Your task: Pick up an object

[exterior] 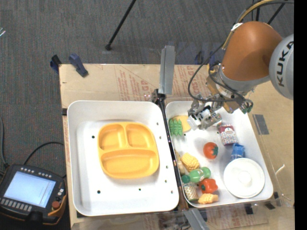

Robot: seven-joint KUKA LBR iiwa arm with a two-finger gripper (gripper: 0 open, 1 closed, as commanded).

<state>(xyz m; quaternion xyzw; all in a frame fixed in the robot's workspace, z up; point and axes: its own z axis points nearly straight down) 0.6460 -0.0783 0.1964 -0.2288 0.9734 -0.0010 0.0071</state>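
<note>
Watching the feed from my desk. The gripper [205, 117] hangs over the far left part of the right bin [256, 143], with the arm [249, 51] coming in above it. Can't tell from this angle whether the jaws are released or clenched, and I see nothing between them, so no pick so far as I can see.

Going by the jaws: a green ridged toy [176, 127] sits just to their left, with a yellow piece [181, 120] tucked behind it. A small pink-and-white carton [228, 133] lies just to the right, and a blue thing [238, 151] is a bit further on past it. The tomato [210, 150] is nearer the camera than the jaws, apart from them. Further toward me is a pile along the bin's left wall: corn [190, 162], a green item [197, 175], a red pepper [208, 185] and some other bits I can't make out. A white round plate [244, 178] fills the near right corner.

Left bin [81, 128] has a yellow divided tray [128, 149], well away from the jaws.
</note>
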